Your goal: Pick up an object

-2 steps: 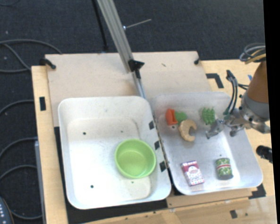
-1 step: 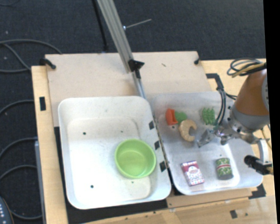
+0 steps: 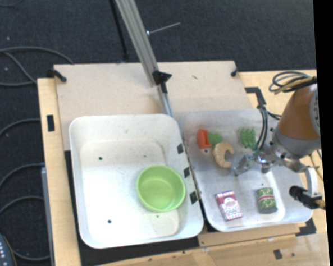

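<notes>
My gripper (image 3: 243,165) hangs low in the right bin (image 3: 284,218), coming in from the right under the arm's orange band (image 3: 297,116). It is just right of a tan, croissant-shaped piece (image 3: 223,153), close to it; whether they touch I cannot tell. An orange item (image 3: 203,138) and a small green item (image 3: 215,138) lie further left. A leafy green piece (image 3: 247,137) lies above the gripper. Near the front of the bin are a red box (image 3: 229,205) and a green can (image 3: 265,200).
The left bin (image 3: 100,145) holds a light green bowl (image 3: 161,188) near its front right. A metal pole (image 3: 144,46) slants down to the gap between the bins. Cables (image 3: 287,82) loop at the back right.
</notes>
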Tool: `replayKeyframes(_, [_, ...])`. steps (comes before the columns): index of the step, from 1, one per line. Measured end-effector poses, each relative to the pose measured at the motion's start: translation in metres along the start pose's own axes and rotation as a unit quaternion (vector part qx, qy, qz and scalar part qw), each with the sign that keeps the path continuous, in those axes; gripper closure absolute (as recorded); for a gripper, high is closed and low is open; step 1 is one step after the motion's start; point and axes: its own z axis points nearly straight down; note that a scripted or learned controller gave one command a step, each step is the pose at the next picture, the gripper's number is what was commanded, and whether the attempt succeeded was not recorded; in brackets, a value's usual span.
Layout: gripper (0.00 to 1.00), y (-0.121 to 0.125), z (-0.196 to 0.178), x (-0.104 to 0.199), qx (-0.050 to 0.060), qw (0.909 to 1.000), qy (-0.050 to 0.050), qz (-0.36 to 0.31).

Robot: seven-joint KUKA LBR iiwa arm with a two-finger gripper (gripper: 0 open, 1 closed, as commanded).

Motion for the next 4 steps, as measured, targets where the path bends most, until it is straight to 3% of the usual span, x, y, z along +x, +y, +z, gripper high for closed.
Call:
replayKeyframes(1, [1.00,0.001,-0.012,0.000,-0.002,1.0000,0.000,0.002])
replayKeyframes(3, [1.00,-0.004,-0.118,-0.009,-0.004,1.0000,0.000,-0.004])
replayKeyframes(4, [1.00,0.014,-0.132,0.044,-0.003,1.0000,0.002,-0.006])
